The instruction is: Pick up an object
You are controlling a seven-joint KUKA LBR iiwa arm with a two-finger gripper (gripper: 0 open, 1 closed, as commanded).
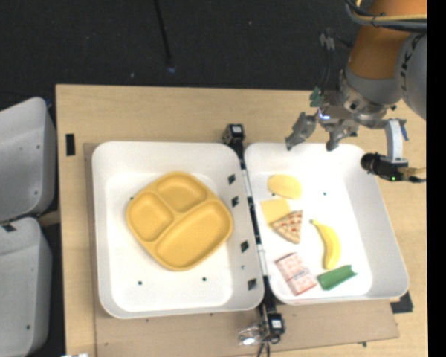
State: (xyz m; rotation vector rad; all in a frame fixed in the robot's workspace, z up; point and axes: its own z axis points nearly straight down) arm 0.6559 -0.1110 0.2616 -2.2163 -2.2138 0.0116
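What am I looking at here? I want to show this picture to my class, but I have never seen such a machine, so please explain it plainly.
This is one camera fixed above a bench, looking down at a slant. The grey and orange machine at upper right is a robot arm; its gripper, two open fingers holding nothing, hangs over the right bin's far edge. The left bin holds a yellow divided plate. The right bin holds toy food: a yellow oval piece, a pizza slice, a banana, a green piece and a small red-patterned packet.

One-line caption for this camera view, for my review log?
Gripper hovers open over the right bin's far edge; toy foods lie below, yellow divided plate in left bin.
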